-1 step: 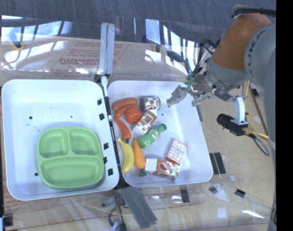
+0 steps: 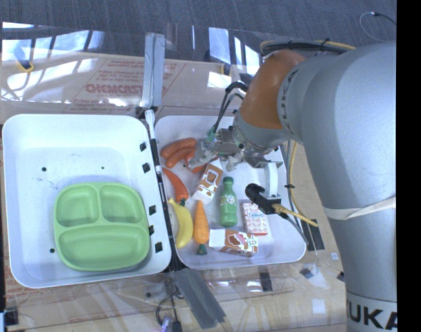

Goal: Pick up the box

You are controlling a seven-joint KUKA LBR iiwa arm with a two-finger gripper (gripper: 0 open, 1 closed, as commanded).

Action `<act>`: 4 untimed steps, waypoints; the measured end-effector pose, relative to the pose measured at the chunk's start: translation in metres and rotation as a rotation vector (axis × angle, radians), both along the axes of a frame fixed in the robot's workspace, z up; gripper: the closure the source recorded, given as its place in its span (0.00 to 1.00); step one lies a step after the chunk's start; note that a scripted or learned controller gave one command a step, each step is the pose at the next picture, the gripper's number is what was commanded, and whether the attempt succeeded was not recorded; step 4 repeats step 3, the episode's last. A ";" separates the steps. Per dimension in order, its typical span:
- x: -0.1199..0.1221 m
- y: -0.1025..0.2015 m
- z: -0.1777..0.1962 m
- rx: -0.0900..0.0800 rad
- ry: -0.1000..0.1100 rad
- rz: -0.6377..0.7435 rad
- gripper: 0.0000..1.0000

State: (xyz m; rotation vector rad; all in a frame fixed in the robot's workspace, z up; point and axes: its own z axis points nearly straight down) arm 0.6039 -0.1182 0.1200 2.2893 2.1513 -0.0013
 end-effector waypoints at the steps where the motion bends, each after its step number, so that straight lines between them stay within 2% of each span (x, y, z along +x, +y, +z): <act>1: -0.031 -0.046 -0.025 0.003 -0.002 -0.167 0.00; 2: -0.030 -0.046 -0.015 0.003 -0.001 -0.164 1.00; 3: 0.009 0.006 0.104 0.001 0.002 -0.176 1.00; 4: 0.009 0.006 0.104 0.001 0.002 -0.176 1.00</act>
